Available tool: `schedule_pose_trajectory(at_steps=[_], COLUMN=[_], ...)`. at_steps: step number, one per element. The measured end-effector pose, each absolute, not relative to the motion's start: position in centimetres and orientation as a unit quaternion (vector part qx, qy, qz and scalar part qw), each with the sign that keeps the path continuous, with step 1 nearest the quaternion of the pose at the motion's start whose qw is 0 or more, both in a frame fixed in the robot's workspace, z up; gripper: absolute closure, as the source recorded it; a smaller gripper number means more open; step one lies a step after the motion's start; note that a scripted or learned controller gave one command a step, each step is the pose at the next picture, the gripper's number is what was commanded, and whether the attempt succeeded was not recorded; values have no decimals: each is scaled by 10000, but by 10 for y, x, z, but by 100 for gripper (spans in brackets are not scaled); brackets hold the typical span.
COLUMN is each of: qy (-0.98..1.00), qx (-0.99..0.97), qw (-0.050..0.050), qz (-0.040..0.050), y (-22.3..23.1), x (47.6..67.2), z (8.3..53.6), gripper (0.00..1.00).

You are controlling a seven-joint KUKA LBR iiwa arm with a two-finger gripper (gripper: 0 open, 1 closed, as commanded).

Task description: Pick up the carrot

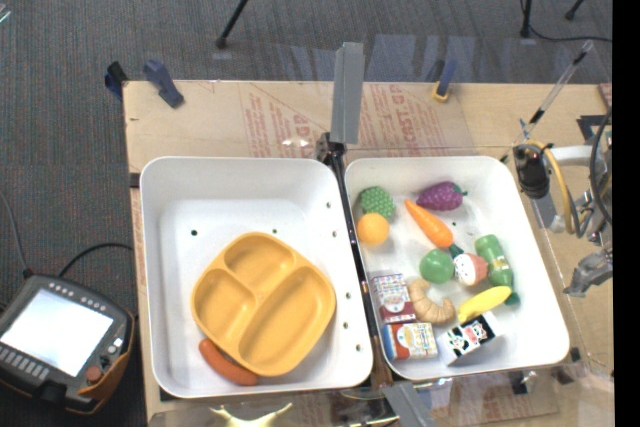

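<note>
The carrot sat in the right bin, toward the back, lying at a slant with its thick orange end up-left and the tip pointing down-right. Nothing was holding it, so the pick hadn't happened yet as far as I could judge.

It was pretty boxed in. Just left of the carrot was the orange, with a green bumpy fruit behind that. Behind the carrot, close by, was the purple grapes toy. In front of the carrot's tip were a green apple and a red-white mushroom thing, near enough that they looked like they were almost touching the tip. My guess is the thick end was the safer spot to grab, since it had a bit more bare bin floor around it.

Further forward from the carrot: a croissant, a banana and some little cartons along the near wall.

Well left of the carrot, the left bin had a yellow tray with a sausage poking out beside it.

The arm was off past the right bin's right wall, over the worktop, just a grey bit showing. Couldn't tell whether the jaws were apart or together.
</note>
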State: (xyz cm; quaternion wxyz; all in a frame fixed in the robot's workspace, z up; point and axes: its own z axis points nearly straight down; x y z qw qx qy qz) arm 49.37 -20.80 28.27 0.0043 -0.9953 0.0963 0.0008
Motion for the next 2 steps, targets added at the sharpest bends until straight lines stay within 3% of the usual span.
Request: schedule_pose_trajectory(at_steps=[1, 2], qy=[970, 1007], qx=[-9952, -9949], qw=[64, 58], qz=[51, 76], y=[-137, -121], x=[483, 551], z=[187, 90], gripper=[0, 0])
